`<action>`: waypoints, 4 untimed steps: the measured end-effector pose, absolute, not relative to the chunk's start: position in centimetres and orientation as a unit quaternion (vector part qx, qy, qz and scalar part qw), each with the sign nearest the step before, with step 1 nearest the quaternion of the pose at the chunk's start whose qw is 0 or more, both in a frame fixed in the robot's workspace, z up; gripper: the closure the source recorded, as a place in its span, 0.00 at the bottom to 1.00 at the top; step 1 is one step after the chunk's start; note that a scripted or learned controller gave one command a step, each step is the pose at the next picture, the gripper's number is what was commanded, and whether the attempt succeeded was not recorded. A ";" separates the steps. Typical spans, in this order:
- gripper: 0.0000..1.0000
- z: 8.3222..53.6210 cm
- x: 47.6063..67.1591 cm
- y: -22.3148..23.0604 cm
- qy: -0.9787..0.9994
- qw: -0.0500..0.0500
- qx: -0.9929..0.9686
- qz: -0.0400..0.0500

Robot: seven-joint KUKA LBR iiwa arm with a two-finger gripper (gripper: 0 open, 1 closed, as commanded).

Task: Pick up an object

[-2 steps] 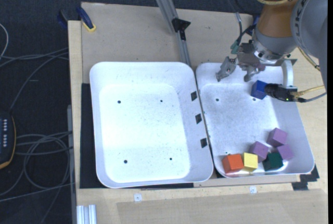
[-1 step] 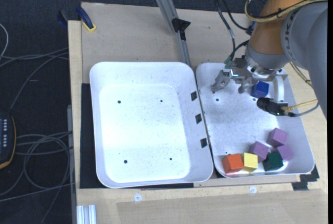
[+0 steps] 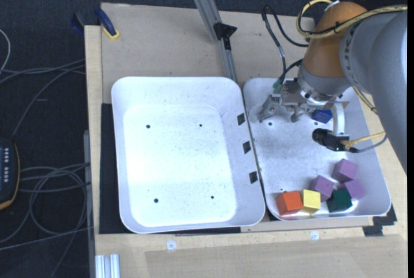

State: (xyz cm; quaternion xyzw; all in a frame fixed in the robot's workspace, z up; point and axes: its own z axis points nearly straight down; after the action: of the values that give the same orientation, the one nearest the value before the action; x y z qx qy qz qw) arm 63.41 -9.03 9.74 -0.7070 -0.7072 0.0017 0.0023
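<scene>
Small blocks bunched in the near corner of the right bin (image 3: 278,141): orange block (image 3: 290,202), yellow block (image 3: 312,199), green block (image 3: 339,200), and purple blocks (image 3: 345,171) touching one another beside the wall. Gripper (image 3: 283,108) hanging over the bin's far end, well apart from the cluster; jaws spread open, nothing between them. Likely light, rigid, smooth-faced cubes, prone to sliding when nudged. Best taken across two flat opposite faces, starting with the orange block at the cluster's open edge. Left bin (image 3: 174,147) on the tabletop (image 3: 162,44) alongside.
</scene>
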 end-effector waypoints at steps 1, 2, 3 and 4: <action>1.00 11.1 63.6 -9.0 -0.707 0.000 -0.707 -0.001; 1.00 15.7 63.3 -9.0 -0.707 -0.002 -0.707 -0.002; 1.00 22.1 64.0 -8.9 -0.708 -0.004 -0.706 -0.003; 1.00 24.6 64.1 -8.8 -0.708 -0.002 -0.707 -0.002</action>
State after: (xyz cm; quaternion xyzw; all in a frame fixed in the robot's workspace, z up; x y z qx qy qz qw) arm 64.10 -8.84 24.63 -0.7066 -0.7076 -0.0018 -0.0022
